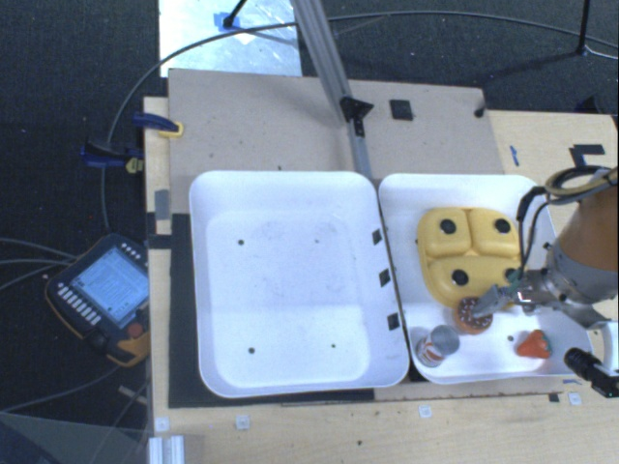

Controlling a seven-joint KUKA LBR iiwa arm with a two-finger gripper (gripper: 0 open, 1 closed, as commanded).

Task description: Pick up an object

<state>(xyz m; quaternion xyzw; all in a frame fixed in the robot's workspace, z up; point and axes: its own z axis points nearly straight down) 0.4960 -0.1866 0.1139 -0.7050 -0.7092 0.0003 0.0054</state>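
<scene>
arm (588, 249) in from right, wrist low, gripper (490, 303) angled left and down, finger gap unclear

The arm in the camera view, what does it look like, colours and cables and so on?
The arm enters from the view's right: a rounded body with an orange-brown band, and grey metal below it toward the wrist. Black cables loop over its top. The gripper is a grey metallic piece, blurred, so no markings can be read.
</scene>
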